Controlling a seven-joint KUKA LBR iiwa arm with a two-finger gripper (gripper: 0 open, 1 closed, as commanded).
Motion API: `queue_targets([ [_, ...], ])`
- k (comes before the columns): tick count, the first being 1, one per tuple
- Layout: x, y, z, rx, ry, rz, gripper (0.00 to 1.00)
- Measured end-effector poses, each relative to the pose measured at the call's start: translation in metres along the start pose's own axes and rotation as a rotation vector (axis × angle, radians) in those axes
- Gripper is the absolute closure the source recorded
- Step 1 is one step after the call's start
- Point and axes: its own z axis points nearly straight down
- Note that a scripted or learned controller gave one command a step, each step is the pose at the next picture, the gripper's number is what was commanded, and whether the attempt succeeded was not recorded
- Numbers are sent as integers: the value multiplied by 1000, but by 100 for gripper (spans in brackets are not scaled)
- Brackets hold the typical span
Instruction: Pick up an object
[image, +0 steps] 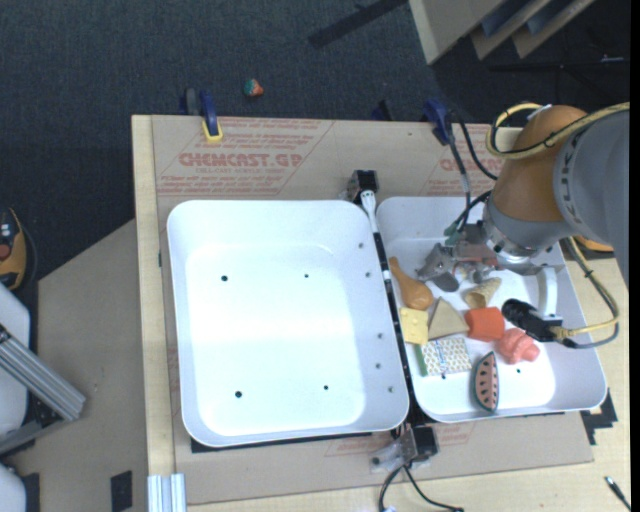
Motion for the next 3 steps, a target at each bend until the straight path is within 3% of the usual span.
queue_targets([
  [1,-1,3,-11,-8,-2,0,100],
  [2,99,62,-108,-22,-1,-12,100],
  [3,88,58,-158,-15,-3,-2,100],
])
